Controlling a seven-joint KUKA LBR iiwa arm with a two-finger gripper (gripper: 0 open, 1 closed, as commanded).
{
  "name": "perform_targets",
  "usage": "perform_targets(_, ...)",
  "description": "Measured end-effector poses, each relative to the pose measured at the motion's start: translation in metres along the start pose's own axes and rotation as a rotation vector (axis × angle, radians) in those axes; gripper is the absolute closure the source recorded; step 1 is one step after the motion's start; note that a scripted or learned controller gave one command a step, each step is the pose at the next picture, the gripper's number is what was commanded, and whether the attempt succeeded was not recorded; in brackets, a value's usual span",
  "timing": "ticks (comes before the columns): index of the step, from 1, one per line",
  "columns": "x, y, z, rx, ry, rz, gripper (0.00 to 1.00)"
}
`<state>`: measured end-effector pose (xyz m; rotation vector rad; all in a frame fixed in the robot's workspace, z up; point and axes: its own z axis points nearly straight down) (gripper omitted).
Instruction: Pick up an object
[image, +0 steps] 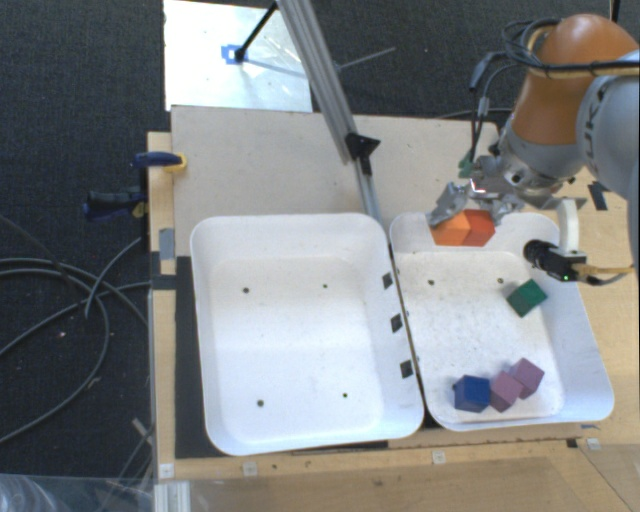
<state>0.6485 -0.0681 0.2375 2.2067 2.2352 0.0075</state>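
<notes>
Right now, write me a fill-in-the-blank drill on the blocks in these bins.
1. The tool hangs over the ___ block.
2. The green block lies in the ___ bin.
3. Beside the blue block sit two ___ blocks.

Missing words: orange; right; purple

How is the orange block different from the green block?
The orange block sits at the far edge of the right bin, right under the claw; the green block lies apart near the bin's right side. The orange block looks bigger than the green block. The claw partly hides the orange block, while the green block shows whole. Both are blocks in the same white bin.
</notes>
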Motion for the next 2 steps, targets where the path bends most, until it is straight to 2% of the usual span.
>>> perform_targets(1,0.092,-0.037,0.05,0.01,0.001,0.0,1.0)
perform_targets(2,0.157,-0.045,0.048,0.006,0.0,0.0,1.0)
